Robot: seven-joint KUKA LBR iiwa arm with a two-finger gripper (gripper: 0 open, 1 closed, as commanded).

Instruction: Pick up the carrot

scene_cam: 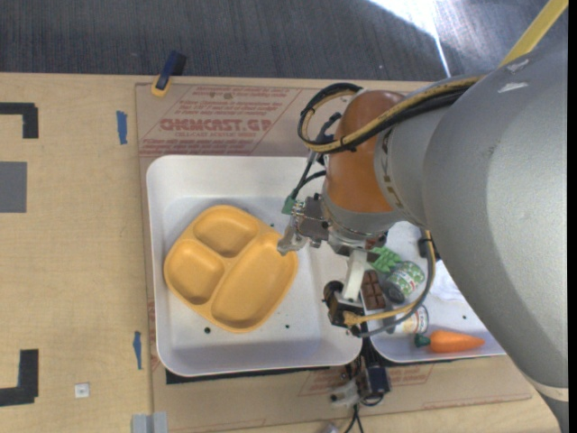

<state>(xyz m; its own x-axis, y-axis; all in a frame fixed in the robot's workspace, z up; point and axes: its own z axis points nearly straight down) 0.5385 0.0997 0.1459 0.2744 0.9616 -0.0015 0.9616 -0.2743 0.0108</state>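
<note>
Grey arm (505, 197) above small orange carrot (455, 340), green-tipped.

The bench (72, 269) is a pale wooden surface marked with black corner brackets and short strips of blue tape, and a flat sheet of printed cardboard (221, 120) lies on it. On the cardboard sit two shallow white bins side by side: the left bin (176, 183) and the right bin (469, 318), the latter largely covered by the arm. A small blue and yellow object (169, 70), possibly a clip, lies at the bench's far edge.
</note>
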